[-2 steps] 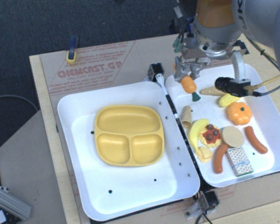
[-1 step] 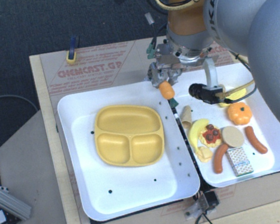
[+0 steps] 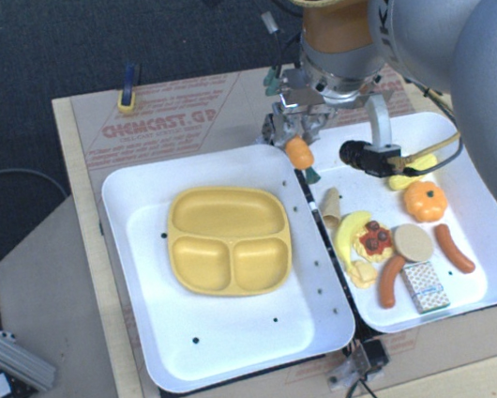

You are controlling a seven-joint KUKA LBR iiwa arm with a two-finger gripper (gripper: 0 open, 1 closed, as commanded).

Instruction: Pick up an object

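My gripper (image 3: 293, 130) hangs over the rim between the two bins, at their far end. A small orange carrot (image 3: 298, 153) with a green tip pointing down sits between its fingers, lifted above the bin edge. The right bin (image 3: 491, 227) holds the other toys: a beige cone (image 3: 329, 206), a yellow slice with red topping (image 3: 363, 242), an orange pumpkin (image 3: 424, 200), a round beige disc (image 3: 413, 241), two red sausages (image 3: 391, 279) (image 3: 454, 248) and a small patterned box (image 3: 426, 287).
A yellow divided tray (image 3: 229, 239) lies in the left bin (image 3: 153, 305). A yellow banana-like piece (image 3: 413, 174) sits at the far side of the right bin. The arm's grey body covers the upper right.
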